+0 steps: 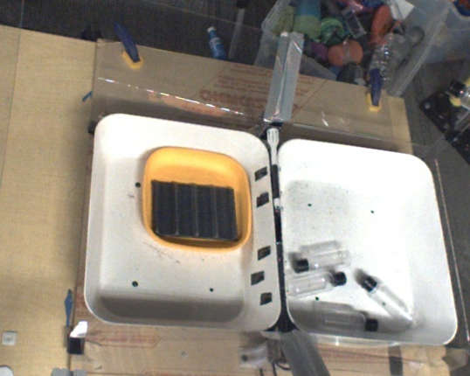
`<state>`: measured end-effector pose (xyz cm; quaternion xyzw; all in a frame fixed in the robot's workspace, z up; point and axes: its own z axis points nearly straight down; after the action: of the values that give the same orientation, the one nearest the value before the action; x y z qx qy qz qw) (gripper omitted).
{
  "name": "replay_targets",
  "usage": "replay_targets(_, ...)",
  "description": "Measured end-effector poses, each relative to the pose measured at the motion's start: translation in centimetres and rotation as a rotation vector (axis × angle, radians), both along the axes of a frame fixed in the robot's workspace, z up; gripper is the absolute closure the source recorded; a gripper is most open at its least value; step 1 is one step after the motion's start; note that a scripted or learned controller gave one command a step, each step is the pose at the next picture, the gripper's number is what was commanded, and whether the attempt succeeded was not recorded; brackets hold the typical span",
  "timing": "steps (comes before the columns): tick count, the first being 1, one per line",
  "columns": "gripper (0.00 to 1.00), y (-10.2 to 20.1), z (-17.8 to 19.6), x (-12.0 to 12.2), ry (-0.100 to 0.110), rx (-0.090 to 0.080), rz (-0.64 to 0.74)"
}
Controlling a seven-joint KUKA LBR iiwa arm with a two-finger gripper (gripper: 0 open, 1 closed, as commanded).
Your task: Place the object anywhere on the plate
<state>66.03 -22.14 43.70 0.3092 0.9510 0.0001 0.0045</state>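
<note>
Ridged block rests on the plate

The dark ridged block (pixel 193 211) lies flat inside the orange plate (pixel 196 164) in the left bin (pixel 106 277), the one farther from the arm's side. Clear capped tubes (pixel 320 255) lie in the right bin (pixel 368 186), the nearer one. The gripper's state cannot be told. Placement looks complete, so any retreat should lift high and avoid nudging the plate.

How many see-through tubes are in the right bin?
4, all near the front of the right bin: tube, tube just below it, tube to the right, and tube at the front. They are faint, so more may be hidden.
</note>
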Motion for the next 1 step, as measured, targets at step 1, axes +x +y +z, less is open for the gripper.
replay_targets(1, 1.0, 0.09, 0.01, -0.07, 0.002, -0.001, 0.126)
